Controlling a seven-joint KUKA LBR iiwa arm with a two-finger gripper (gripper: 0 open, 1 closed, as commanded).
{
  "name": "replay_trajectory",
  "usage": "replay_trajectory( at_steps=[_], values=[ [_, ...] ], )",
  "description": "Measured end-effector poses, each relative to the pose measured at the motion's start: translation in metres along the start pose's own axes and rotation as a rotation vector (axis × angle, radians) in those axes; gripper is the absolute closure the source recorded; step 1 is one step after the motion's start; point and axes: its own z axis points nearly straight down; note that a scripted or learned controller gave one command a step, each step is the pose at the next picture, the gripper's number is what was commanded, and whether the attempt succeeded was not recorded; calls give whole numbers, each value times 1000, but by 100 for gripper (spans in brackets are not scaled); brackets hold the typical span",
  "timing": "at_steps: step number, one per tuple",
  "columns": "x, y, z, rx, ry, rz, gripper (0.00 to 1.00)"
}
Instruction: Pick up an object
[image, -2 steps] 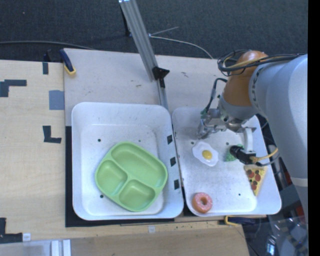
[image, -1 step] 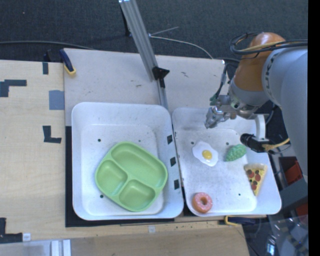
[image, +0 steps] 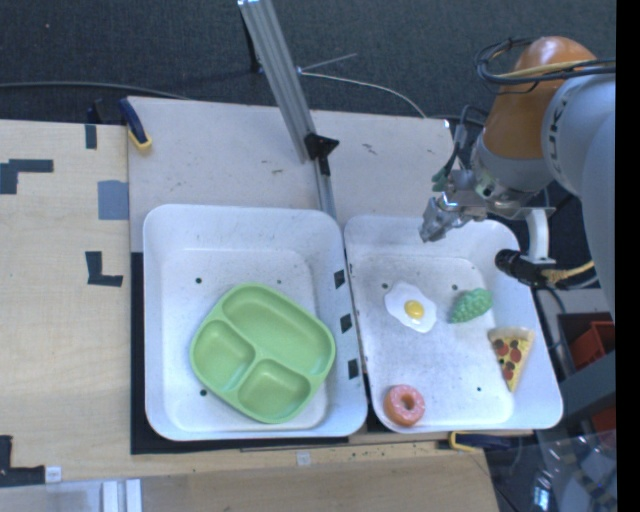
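the arm's two-finger gripper (image: 437, 226) hangs over the far rim of the right white bin (image: 440, 395), near that bin's far edge and a little right of its middle line. i can't tell from here how its grip is set; the tip is a small dark, blurred shape, and nothing appears caught in it.

taking the toy fried egg, white with a yellow yolk (image: 411, 307), as the mark: it lies toward the near side from the gripper and slightly left, nearest of all the pieces, its oval running from far-left to near-right. just right of the egg sits the green knobbly toy vegetable (image: 470, 304); further right and nearer is the triangular toy pizza slice with red spots (image: 511, 354); near-side of the egg, against the bin's near rim, lies the pink-iced toy doughnut (image: 404, 404). well left of the egg, in the other bin, rests the light green plastic divided plate (image: 262, 352).

the grey arm reaches in from the right, orange band high, wrist bent downward. i'd judge the egg the likeliest pick, needing a short move nearward and a descent.
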Motion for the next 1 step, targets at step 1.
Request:
replay_trajectory(
  at_steps=[1],
  values=[
    [-2, 11, -51, -3, -1, 0, 100]
  ],
)
